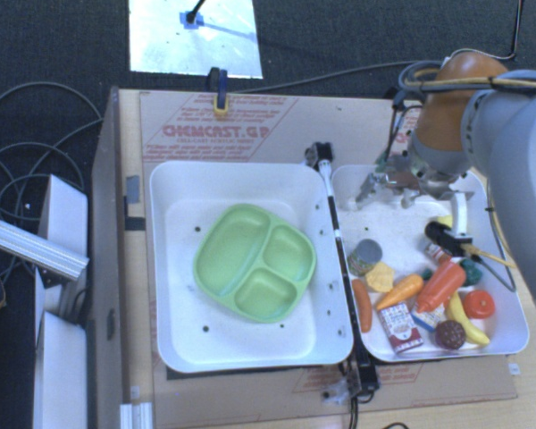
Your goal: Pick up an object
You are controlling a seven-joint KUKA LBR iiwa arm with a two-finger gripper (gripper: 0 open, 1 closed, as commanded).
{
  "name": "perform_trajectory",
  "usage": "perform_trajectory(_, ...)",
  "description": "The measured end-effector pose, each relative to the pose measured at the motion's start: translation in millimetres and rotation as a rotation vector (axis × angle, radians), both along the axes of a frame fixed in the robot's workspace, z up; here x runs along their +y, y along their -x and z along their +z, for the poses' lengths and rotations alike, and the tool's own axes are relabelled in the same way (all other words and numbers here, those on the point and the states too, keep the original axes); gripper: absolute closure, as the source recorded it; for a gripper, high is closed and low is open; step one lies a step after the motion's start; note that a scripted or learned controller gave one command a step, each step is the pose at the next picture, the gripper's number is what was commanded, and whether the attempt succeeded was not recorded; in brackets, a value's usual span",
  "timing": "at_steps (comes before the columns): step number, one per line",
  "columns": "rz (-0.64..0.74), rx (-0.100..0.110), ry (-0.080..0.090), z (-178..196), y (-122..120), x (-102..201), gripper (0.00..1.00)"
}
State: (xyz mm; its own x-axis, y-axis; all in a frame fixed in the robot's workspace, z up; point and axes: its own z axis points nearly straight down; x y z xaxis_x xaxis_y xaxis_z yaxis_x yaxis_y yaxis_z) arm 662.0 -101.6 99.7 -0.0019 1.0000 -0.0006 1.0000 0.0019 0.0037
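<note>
My gripper (386, 191) hangs over the back left corner of the right bin (389, 231), open, with nothing between its fingers. Toys lie in a heap in front of it and to its right: a grey disc (366, 255), a yellow piece (380, 277), two orange carrots (362, 304) (400, 291), an orange-red bottle (440, 284), a red box (399, 329), a banana (465, 322), a red tomato (479, 304) and a dark brown ball (449, 333). The disc is the nearest, a short way in front of the fingers.
The left bin (174, 239) holds a green divided plate (255, 262). A divider rail (338, 248) runs between the bins. The arm (491, 132) comes in over the right bin's back right corner. Cables lie on the floor at left.
</note>
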Motion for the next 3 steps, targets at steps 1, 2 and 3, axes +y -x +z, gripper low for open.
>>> perform_trajectory(1,-0.001,0.002,0.002,3.7,24.0,-49.1,0.00)
perform_trajectory(2,0.000,-0.003,0.003,118.5,20.8,-92.2,0.00)
perform_trajectory(3,-0.001,0.005,0.000,48.4,60.7,-105.1,0.00)
